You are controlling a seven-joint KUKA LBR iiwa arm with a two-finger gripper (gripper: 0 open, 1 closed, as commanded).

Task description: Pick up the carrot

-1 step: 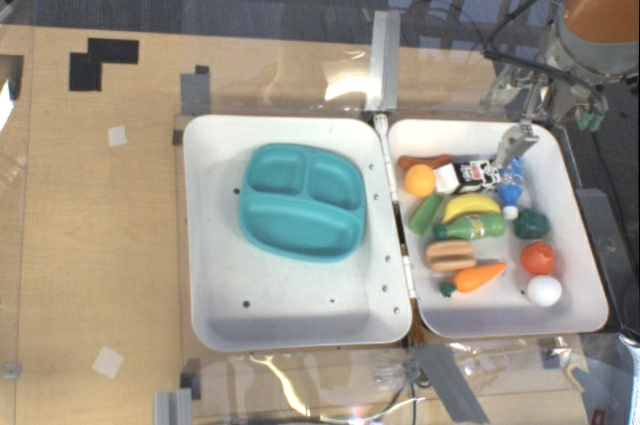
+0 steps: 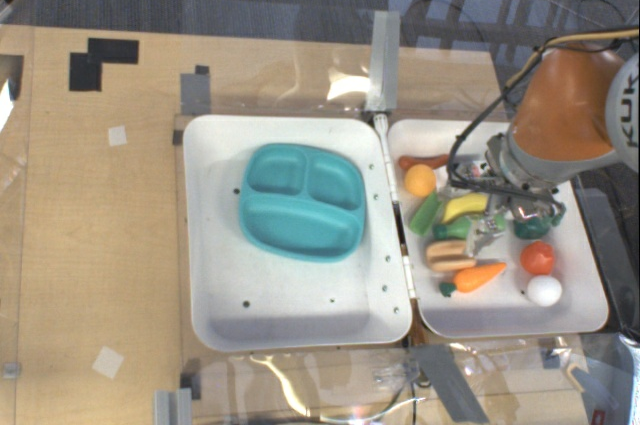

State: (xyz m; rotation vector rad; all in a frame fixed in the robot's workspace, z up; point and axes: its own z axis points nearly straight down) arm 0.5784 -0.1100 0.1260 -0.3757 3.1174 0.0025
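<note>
Gripper (image 2: 487,231) hangs over right bin (image 2: 590,313), jaws spread, nothing between them. Carrot (image 2: 472,278) lies just below, near hot dog (image 2: 448,254), left of tomato (image 2: 537,257).

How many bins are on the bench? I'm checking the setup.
2: the left bin with a teal tray, and the right bin with toy food.

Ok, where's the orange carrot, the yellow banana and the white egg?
orange toy carrot with green top (image 2: 477,277), camera view, middle of its orange body.
yellow toy banana (image 2: 464,207), camera view, middle of its curved body.
round white egg (image 2: 544,291), camera view, centre of its shell.
</note>
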